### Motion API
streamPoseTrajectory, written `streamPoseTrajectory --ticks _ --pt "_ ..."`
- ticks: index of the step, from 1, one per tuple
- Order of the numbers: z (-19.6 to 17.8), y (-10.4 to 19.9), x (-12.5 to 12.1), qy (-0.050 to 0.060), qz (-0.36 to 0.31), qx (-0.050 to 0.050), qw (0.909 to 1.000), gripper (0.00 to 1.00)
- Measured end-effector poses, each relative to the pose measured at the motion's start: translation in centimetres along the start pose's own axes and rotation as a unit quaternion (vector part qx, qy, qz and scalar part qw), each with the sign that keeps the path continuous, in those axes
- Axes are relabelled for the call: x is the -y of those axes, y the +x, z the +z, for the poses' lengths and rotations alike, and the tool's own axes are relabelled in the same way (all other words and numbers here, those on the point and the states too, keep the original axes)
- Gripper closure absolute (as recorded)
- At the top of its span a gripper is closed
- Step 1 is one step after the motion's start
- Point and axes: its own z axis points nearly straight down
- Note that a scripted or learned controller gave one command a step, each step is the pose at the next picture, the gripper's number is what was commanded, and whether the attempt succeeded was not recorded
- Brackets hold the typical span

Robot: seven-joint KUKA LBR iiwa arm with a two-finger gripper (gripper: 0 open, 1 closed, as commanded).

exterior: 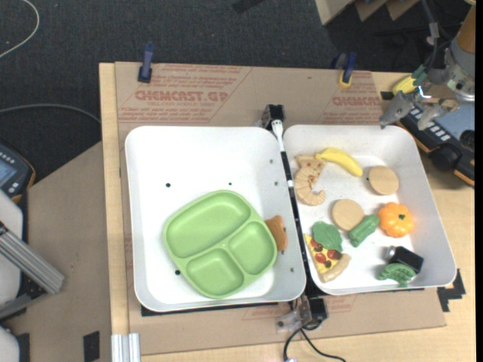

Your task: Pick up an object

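The right bin (432,194) holds several toy foods: a yellow banana (339,161), a tan croissant (309,180), two round tan biscuits (383,180) (347,213), an orange pumpkin (396,219), a green vegetable (362,230), a leafy green piece (327,236), a pizza slice (330,263) and a green-and-black item (400,266). My gripper (404,108) hangs over the back right corner of that bin, above its rim and apart from every object. Nothing shows in its grasp.
The left bin (143,202) carries a green divided plate (219,243) with a small brown piece (278,233) at its right edge. Two blue clamps (146,62) (346,68) stand at the board's back edge. Dark equipment (445,145) lies right of the bins.
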Motion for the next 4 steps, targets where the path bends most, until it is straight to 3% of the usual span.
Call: streamPoseTrajectory --ticks 1,2,3,4 --pt "11.4 2.5 5.4 0.007 0.001 -0.002 1.0 0.0" --pt "0.7 7.8 14.6 0.001 -0.001 -0.002 1.0 0.0" --pt "14.3 10.1 16.3 -0.007 0.0 0.001 1.0 0.0" --pt "5.5 15.6 17.8 -0.004 -0.003 -0.001 1.0 0.0"
